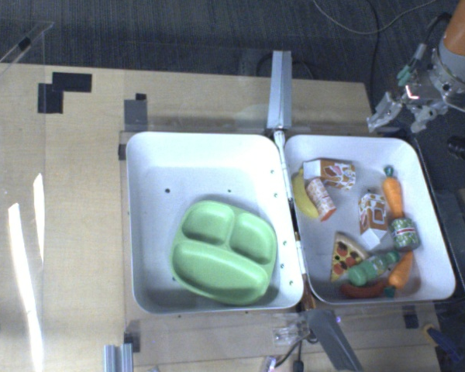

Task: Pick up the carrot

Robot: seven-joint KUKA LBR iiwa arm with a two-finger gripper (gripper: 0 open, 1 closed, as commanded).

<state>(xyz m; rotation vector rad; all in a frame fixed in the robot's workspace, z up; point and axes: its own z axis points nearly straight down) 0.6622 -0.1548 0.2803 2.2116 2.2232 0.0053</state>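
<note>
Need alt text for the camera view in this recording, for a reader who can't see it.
An orange toy carrot with a green top lies near the far right of the right white bin, among small toy food items. The arm's pincer hovers outside that bin's far edge. The left white bin holds a green three-compartment plastic tray.

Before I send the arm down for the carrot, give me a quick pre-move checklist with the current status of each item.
1. Carrot located, right bin, near its far right side: ok.
2. Carrot top unobstructed: ok.
3. Neighbours apart: not ok, carton and can crowd it.
4. Gripper over carrot: not ok, outside the bin's far rim.
5. Gripper free of objects: ok.
6. Finger opening: cannot tell.
</note>
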